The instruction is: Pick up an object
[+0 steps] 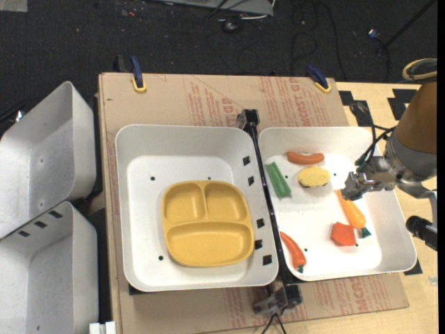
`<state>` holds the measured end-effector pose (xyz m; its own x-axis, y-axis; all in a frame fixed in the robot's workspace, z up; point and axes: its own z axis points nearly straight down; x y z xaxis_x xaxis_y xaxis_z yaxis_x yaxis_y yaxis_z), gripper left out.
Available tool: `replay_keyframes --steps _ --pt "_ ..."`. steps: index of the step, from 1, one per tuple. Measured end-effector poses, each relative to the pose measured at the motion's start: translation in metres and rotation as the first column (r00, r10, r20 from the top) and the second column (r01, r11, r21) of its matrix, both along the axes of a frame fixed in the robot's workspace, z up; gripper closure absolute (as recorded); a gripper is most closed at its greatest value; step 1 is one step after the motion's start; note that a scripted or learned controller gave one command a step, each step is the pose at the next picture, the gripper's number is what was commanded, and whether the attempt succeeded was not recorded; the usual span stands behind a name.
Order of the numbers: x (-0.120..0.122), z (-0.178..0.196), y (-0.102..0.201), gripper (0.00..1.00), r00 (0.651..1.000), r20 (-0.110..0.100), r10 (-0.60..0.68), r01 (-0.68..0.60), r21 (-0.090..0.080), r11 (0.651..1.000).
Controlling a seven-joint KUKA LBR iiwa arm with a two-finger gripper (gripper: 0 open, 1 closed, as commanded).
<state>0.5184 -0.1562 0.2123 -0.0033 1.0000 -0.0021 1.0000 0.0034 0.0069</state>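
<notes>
The right bin (389, 256), a shallow white plastic tub with rounded corners, holds a scatter of small toy foods: an orange carrot (352, 213) with a green tip lying slantwise near the bin's right side, a blocky red-orange piece (343, 234) just below it, a round yellow bun-like piece (314, 177) near the middle, a smooth orange sausage (305, 158) above that, a flat green strip (278, 179) toward the bin's left wall, and a curved red-orange pepper (293, 250) with a green stem low on the left. The hand (356, 185) hangs just over the upper end of the carrot, between it and the yellow piece; it is dark and small here, and I cannot tell how far apart its parts stand or whether anything is caught in it. Behind it the grey arm (410, 155) with its orange band comes in from the right. The left bin (132, 207), of the same glossy white plastic, carries a yellow sectioned tray (207, 222) with three moulded compartments and rounded corners. Black clips sit along the seam between the two bins. Both bins rest on a brown cardboard sheet (181, 99) printed with red lettering, mirrored and too faint to read, held by blue-and-yellow clamps (138, 75) at its far edge on the tabletop. Two more white tubs (42, 186) sit off to the left, and black cables trail over the dark floor (69, 33) beyond.
</notes>
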Motion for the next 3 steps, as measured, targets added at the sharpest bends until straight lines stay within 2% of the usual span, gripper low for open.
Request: replay_keyframes --steps 1,3 --pt "0.001 0.005 0.000 1.00 1.000 -0.005 -0.001 0.001 0.001 1.000" --pt "0.000 0.005 0.093 1.00 1.000 -0.007 0.004 -0.004 0.004 1.000"
